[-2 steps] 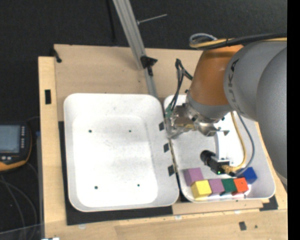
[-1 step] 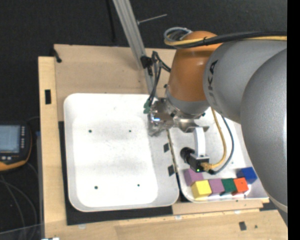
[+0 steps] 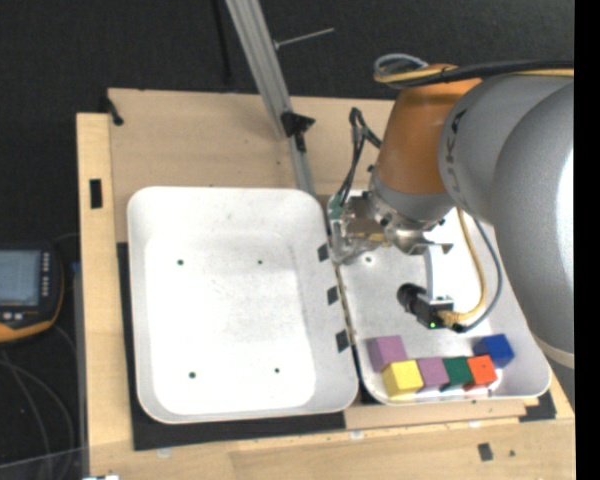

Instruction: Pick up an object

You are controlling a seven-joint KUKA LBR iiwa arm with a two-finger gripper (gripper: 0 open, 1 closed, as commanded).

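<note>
Several small blocks lie along the near edge of the right bin [image 3: 380, 298]: a purple one [image 3: 387, 351], a yellow one [image 3: 403, 377], a mauve one [image 3: 432, 371], a green one [image 3: 456, 370], an orange one [image 3: 480, 369] and a blue one [image 3: 495, 348]. My gripper [image 3: 352, 230] hangs over the far left part of the right bin, close to the wall between the bins, well away from the blocks. The wrist and its orange band [image 3: 415, 133] cover most of it from above.
The left bin [image 3: 230, 298] sits beside the right one on the wooden bench. A grey metal pole [image 3: 265, 63] slants across the back. A handheld pendant [image 3: 15, 288] lies left of the bench. The bulky grey arm [image 3: 525, 198] overhangs the right bin.
</note>
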